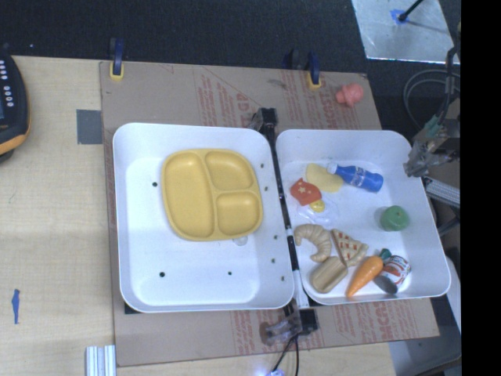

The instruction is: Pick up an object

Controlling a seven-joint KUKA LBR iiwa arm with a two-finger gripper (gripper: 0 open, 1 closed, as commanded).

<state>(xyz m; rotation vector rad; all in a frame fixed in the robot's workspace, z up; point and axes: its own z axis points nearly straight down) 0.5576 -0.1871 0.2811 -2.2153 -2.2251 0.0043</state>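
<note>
The right bin (356, 140) holds several toy foods: a blue bottle (357, 177), a yellow piece (323, 178), a red piece (305, 192), a green ball (394, 218), a croissant (315, 240), a waffle wedge (347, 247), a bread roll (328, 274), a carrot (364, 276) and a small can (395, 271). My gripper (423, 157) hangs over the bin's right rim, up and to the right of the green ball, apart from every toy. Nothing is seen in it.
The left bin (142, 258) holds a yellow divided plate (211, 193). A pink toy (350, 94) lies on the cardboard behind the right bin. Clamps (313, 69) pin the cardboard at the back. A handheld controller (11, 100) lies at the far left.
</note>
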